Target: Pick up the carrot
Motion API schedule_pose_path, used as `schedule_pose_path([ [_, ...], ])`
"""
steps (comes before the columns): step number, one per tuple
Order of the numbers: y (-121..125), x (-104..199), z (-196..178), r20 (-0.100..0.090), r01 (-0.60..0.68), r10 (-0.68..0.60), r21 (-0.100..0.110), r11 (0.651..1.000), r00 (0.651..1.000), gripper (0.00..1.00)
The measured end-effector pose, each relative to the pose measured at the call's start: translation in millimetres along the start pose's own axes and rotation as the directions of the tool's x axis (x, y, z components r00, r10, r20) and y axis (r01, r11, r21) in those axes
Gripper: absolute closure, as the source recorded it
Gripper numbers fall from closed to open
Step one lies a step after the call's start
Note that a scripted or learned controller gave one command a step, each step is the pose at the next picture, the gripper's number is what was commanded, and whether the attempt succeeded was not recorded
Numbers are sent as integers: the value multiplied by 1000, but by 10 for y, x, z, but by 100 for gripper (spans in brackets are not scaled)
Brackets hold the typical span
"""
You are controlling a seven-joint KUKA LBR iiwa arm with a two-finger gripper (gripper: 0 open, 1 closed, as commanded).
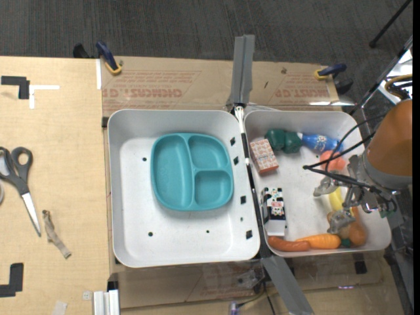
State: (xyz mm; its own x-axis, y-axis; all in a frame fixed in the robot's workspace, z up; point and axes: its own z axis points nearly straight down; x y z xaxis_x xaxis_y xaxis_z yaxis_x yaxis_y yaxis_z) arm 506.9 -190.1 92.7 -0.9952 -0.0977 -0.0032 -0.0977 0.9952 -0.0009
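The carrot is lying lengthwise against the near wall of the right bin, touching a red sausage-like piece at its left end and sitting just beside a small orange ball at its right. The gripper is hovering just above the carrot's right end, with a yellow piece directly beneath its metal parts; whether the jaws are wide or narrow is something I cannot tell, as cables and linkage are cluttering them. Judging from this crowding, the jaws are risking closing on the ball or yellow piece instead, or jamming against the bin wall while descending.
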Motion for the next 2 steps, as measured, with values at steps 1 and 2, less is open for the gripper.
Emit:
schedule_pose_path([
  [1, 13, -24, -98, 4, 5, -5, 1, 1000, 1000, 100],
  [2, 14, -24, -98, 4, 5, -5, 1, 1000, 1000, 0],
])
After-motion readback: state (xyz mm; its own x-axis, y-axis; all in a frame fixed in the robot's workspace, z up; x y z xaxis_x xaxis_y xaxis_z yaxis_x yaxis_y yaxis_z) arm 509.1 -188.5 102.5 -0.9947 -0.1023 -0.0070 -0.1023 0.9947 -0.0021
